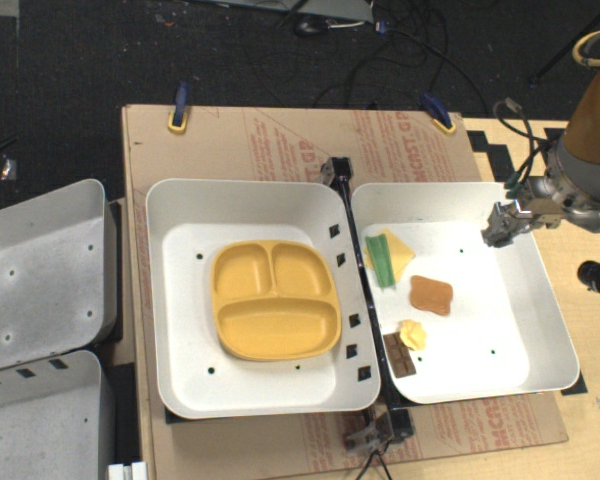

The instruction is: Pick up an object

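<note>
The right bin (510,368) holds a green and yellow wedge-shaped piece (387,256) near its left wall, an orange-brown lump (431,294) in the middle, a small pale yellow piece (412,334) and a dark brown bar (398,354) at the lower left. My gripper (499,227) hangs over the bin's upper right part, well to the right of these objects, with nothing seen between its fingers.
A yellow divided plate (276,300) lies in the left bin (180,268). Black clips run along the divider (355,288) between the bins. White metal panels (40,268) lie off the bench at the left. Cables trail at the back.
</note>
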Controlling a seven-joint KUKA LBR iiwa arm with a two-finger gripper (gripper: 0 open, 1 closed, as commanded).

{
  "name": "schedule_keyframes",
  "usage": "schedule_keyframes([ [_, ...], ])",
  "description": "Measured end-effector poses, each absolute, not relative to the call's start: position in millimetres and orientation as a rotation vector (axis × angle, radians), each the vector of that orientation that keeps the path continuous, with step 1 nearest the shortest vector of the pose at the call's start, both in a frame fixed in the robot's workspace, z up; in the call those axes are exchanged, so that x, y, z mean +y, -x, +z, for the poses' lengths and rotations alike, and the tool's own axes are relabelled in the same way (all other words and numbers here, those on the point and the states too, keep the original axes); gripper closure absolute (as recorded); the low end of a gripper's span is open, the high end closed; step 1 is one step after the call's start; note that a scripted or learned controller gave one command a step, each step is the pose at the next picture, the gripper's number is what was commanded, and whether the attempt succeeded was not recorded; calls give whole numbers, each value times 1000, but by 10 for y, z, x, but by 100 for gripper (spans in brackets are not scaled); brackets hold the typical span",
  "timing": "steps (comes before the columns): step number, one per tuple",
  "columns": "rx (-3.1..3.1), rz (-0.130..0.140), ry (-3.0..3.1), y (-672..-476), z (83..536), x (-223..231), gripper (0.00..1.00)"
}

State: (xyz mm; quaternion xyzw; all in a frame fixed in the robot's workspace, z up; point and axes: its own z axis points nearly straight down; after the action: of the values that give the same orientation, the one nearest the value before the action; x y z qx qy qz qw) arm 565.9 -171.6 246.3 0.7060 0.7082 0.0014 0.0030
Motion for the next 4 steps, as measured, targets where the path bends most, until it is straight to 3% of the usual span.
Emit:
schedule_keyframes([
  [1, 2229, -1, -2216, -5614, 2365, -1252, 100],
  [3, 2233, -2, -2216, -5315, 2178, -205, 100],
  [4, 2230, 0, -2215, -5168, 2314, 327, 100],
])
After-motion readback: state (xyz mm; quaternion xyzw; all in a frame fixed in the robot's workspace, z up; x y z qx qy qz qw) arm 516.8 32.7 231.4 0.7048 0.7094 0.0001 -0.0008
